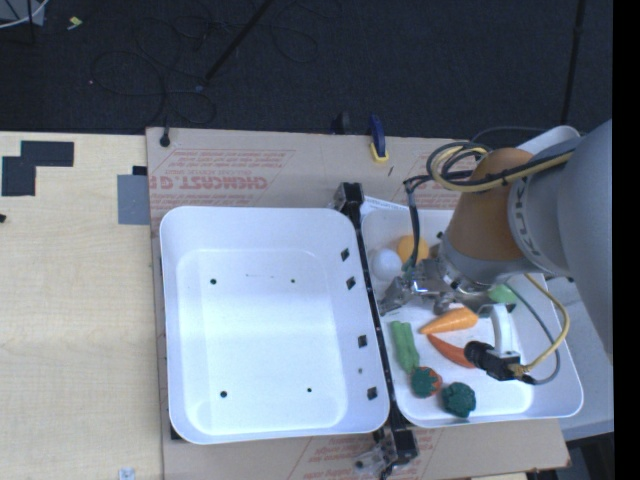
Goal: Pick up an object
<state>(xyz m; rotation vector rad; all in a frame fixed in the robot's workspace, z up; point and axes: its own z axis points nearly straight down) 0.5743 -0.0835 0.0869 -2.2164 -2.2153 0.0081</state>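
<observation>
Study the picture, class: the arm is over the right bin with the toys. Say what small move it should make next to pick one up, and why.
Probably a short straight descent. The hand hovers low in the right bin, with the white ball and the green stick lying close by on the bin floor. Nothing shows between its fingers, so no toy is held yet.

Even overhead light is washing the white bins (260, 238) pale; background is staying dim; detail is reading slightly soft.

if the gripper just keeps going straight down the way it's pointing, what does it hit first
Probably the orange carrot-like piece lying just below the gripper in the right bin. Depth is hard to judge from this slant, so it could land on the bin floor beside it.
</observation>
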